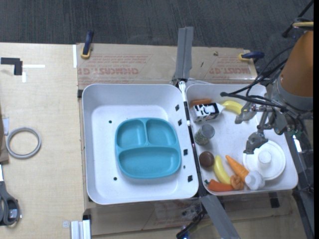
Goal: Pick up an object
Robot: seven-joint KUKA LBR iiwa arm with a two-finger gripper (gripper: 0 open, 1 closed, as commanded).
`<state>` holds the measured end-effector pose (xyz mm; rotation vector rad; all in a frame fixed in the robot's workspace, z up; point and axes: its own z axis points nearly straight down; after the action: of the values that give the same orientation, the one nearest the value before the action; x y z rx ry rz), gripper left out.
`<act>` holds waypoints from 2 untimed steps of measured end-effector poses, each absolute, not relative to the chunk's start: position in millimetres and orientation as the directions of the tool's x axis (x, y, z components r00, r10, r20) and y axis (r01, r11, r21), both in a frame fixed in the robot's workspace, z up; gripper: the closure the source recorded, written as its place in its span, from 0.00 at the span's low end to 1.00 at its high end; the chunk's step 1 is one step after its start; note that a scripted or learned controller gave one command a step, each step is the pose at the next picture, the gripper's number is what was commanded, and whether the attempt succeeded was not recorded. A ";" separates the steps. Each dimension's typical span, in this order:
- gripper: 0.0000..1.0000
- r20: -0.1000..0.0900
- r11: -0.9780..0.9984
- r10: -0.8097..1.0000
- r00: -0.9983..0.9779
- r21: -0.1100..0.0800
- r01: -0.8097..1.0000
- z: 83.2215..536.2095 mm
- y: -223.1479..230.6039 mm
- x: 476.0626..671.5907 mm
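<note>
Nearest, along the right bin's (219,91) front edge: an orange carrot (236,166), a yellow banana (221,170), a brown ball (206,159), a white lidded container (269,160). Just above that, gripper (254,128) hovering over bare bin floor, fingers spread open, holding nothing. Farther back: a second banana (232,105) and a black-and-white toy (206,111). Over in the left bin (99,133), a blue divided plate (148,147).

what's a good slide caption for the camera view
Claw poised over toy food in the right bin; blue divided plate in the left bin.
</note>
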<state>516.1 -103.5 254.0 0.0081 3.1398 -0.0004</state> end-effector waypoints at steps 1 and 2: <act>0.00 -0.006 0.999 -0.033 -0.999 -0.001 -0.033 102.4 -118.8 481.9; 0.00 -0.003 0.987 0.163 -0.987 0.000 0.163 92.1 -98.2 577.6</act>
<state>577.6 -98.2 92.1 0.2567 3.1277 -0.0007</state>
